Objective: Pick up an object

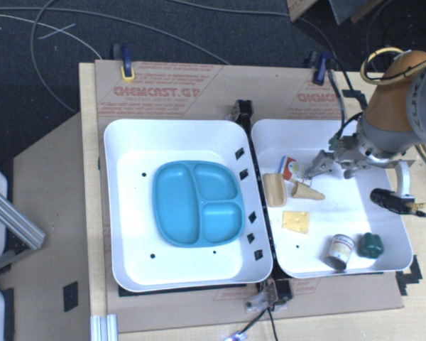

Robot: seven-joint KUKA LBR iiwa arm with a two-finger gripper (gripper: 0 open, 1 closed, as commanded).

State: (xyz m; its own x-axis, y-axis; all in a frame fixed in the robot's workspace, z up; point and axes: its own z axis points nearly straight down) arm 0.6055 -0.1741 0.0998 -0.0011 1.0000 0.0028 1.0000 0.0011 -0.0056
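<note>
The left bin (121, 190) holds one blue divided plate (197, 203). The right bin (390, 261) holds a bread piece (273, 189), cheese slice (295, 222), wedge (309, 192), can (340, 251) and green item (371, 244). The gripper (311, 175) hovers open above the wedge, grasping nothing.

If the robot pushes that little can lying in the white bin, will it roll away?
Probably, yes. The can is round and seems to lie tilted on its side near the front wall of the right bin, so a push across it would likely start it rolling. It probably won't go far: the wall and the green object are close by. It looks stiff, not squashy.
</note>
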